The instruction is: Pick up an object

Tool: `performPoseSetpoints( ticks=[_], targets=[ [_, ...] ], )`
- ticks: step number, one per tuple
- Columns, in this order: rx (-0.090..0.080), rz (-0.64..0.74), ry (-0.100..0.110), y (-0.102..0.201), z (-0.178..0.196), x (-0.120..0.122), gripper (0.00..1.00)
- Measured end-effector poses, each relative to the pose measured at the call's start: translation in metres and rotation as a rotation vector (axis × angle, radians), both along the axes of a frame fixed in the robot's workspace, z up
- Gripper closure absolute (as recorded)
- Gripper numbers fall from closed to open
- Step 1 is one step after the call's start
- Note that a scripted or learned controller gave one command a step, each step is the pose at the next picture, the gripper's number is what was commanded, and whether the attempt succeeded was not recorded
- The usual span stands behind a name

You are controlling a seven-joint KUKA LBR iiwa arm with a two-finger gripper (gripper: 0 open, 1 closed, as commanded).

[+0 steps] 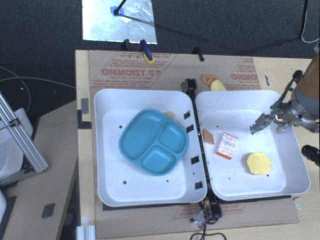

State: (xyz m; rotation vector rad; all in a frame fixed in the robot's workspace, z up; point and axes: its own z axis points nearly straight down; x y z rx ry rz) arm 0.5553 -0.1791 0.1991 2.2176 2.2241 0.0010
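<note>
In the right bin (290, 184) lie a small white and red box (226, 146), a round yellow object (258, 163) and a small tan piece (207, 135) next to the divider. My gripper (270, 126) hangs over the right bin's far right part, above and to the right of the box and above the yellow object. Its fingers are open with nothing between them. The left bin (107, 174) holds a blue divided plate (153, 141), and a tan bit (170, 115) peeks out behind it.
An orange item (209, 78) and a yellow item (218, 85) sit on the cardboard just beyond the right bin. A shiny metal sheet (119, 13) lies at the back left. A blue and yellow clamp (146, 52) sits on the bench's far edge.
</note>
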Motion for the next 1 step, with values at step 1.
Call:
performPoseSetpoints(
  ticks=[1],
  targets=[
    [-0.002, -0.006, -0.008, -0.0287, -0.1164, -0.0361, 0.00]
  ],
)
